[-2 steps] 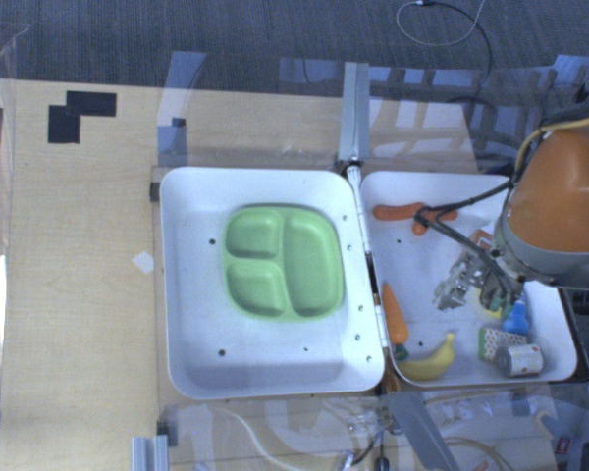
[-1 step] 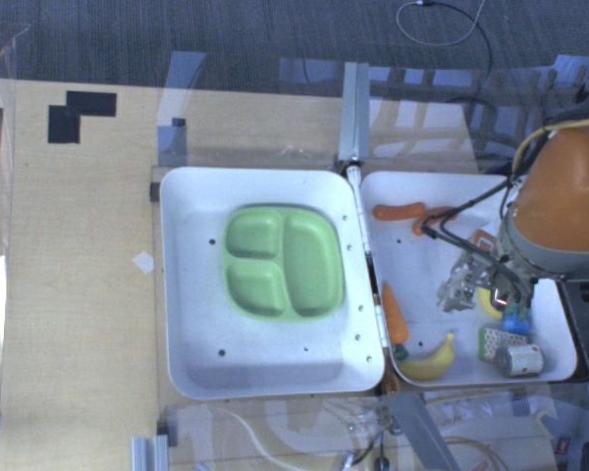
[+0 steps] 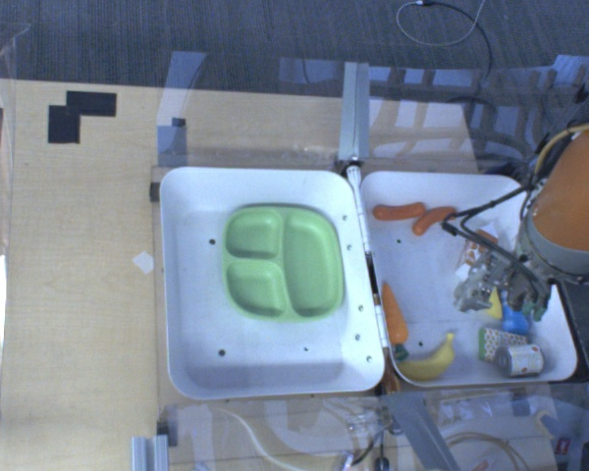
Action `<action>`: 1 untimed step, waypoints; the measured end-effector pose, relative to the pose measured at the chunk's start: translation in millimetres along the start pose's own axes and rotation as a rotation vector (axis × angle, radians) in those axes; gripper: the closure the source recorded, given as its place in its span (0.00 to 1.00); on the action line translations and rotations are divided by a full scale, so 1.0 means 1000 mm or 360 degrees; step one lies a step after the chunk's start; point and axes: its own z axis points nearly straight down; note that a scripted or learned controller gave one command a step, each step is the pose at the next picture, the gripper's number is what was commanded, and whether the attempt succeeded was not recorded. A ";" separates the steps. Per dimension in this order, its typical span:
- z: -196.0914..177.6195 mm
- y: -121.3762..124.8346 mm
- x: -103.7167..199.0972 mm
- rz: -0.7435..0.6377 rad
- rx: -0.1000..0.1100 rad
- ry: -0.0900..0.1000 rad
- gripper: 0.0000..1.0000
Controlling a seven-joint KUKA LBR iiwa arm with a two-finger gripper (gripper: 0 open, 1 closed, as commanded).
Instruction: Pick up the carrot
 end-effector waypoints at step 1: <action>-0.029 0.027 0.011 0.0131 -0.0001 0.0000 1.00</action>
